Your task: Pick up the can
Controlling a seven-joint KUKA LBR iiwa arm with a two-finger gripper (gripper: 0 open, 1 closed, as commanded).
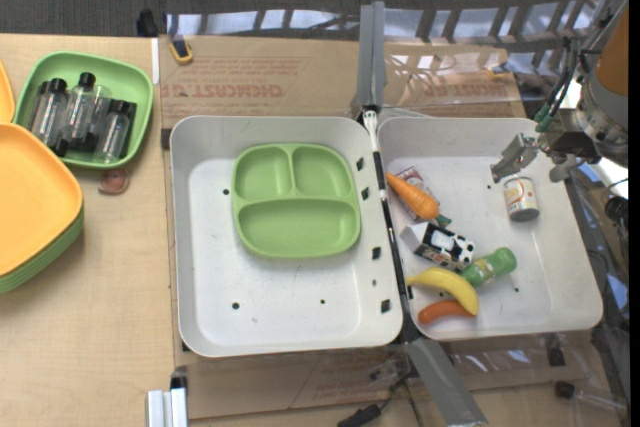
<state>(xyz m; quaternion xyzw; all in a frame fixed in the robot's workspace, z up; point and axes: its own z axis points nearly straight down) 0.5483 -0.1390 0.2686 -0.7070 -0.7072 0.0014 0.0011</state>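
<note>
The wooden bench carries two shallow white bins side by side — the left bin and the right bin, their inner walls touching. Flattened cardboard lies under and behind them. At the bench's left end sits a small green tray of dark-capped bottles — just beside it, a stack of orange plates.

Fixed overhead camera, slanted down over both bins.
</note>
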